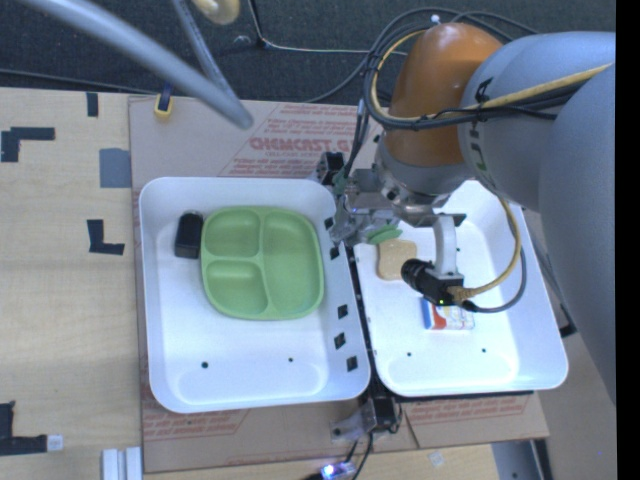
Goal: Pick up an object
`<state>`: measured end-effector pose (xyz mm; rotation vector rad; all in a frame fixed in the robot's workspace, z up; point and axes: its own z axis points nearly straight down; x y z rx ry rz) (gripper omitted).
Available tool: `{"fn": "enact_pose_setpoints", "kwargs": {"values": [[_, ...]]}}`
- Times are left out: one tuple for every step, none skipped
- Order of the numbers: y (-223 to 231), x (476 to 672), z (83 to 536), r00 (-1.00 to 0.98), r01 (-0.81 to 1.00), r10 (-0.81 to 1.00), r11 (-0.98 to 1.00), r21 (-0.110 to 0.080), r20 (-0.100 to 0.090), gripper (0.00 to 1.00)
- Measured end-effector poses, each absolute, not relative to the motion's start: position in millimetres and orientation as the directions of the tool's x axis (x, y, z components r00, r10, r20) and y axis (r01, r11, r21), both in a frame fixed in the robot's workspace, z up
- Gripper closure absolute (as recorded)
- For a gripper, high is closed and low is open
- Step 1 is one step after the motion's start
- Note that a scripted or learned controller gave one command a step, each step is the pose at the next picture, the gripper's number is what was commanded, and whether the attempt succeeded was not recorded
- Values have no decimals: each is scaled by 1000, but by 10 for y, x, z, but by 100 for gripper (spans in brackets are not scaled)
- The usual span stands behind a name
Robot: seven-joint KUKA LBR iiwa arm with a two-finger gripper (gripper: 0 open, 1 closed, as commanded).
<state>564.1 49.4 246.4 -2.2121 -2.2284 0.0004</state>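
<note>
Two shallow white bins sit side by side on the worktop (60, 268), on a sheet of brown cardboard (290, 143) printed with red lettering. Inside the left bin (170, 368) lies a green plate (263, 263) with three compartments, and a small black block (188, 235) rests against the plate's left edge. The right bin (520, 368) holds a tan, flat, biscuit-like piece (392, 259) near its upper left, a bit of green (381, 234) just above it, and a small red, white and blue packet (447, 317) nearer the middle.

From the right the grey arm (560, 98) reaches in, its orange band (440, 78) above the wrist hanging over the top of the right bin. The gripper (365, 220) is low over the upper left corner of that bin, close to the wall between the two bins and just beside the green bit and the tan piece. How far it is open cannot be told from this angle, and nothing can be seen in its grasp. A black cable fitting (425, 280) with a yellow cable hangs just above the packet.
</note>
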Motion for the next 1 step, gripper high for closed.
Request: {"fn": "enact_pose_setpoints", "kwargs": {"values": [[1000,5642,2292,-6,1000,1000,6,-4,0,100]]}}
